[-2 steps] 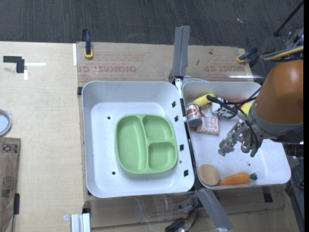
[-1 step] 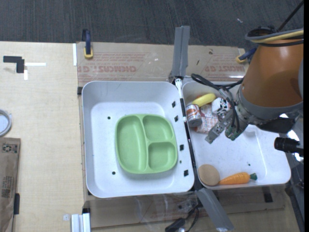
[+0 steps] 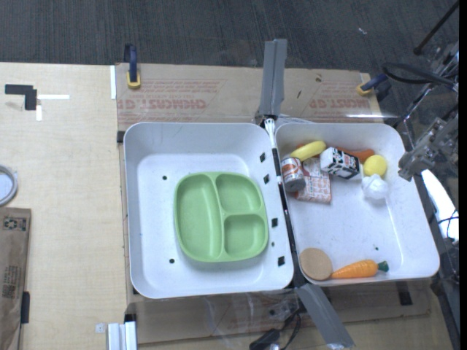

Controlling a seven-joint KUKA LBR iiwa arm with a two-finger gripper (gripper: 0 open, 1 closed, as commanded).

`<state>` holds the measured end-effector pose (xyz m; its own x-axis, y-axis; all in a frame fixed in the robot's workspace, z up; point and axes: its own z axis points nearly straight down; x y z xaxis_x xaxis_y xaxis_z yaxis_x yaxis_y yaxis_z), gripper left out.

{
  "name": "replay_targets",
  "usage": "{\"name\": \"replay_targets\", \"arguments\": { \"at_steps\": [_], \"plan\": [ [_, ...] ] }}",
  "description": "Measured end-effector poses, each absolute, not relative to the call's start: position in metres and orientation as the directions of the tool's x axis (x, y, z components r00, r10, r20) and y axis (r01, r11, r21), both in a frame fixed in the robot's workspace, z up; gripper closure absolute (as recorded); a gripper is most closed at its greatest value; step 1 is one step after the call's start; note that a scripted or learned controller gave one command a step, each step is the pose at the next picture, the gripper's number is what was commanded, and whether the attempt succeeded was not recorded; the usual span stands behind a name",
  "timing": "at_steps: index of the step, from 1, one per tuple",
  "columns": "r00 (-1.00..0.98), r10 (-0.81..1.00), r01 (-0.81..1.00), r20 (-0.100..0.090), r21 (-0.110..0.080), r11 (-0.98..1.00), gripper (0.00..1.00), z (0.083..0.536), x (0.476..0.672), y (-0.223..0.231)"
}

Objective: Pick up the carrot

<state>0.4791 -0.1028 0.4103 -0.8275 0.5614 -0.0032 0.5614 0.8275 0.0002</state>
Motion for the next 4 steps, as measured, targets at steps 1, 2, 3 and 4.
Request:
{"name": "replay_targets", "arguments": {
  "at_steps": [1, 2, 3, 4],
  "plan": [
    [-0.963, 0.268, 0.268, 0.0, 0.0, 0.963, 1.0, 0.185, 0.516, -0.105],
    [-0.87, 0.493, 0.493, -0.001, 0.0, 0.87, 1.0, 0.197, 0.478, -0.037],
    [-0.689, 0.725, 0.725, -0.001, -0.001, 0.689, 1.0, 0.285, 0.478, 0.134],
    [-0.957, 0.292, 0.292, 0.0, -0.001, 0.957, 1.0, 0.263, 0.479, 0.116]
  ]
}}
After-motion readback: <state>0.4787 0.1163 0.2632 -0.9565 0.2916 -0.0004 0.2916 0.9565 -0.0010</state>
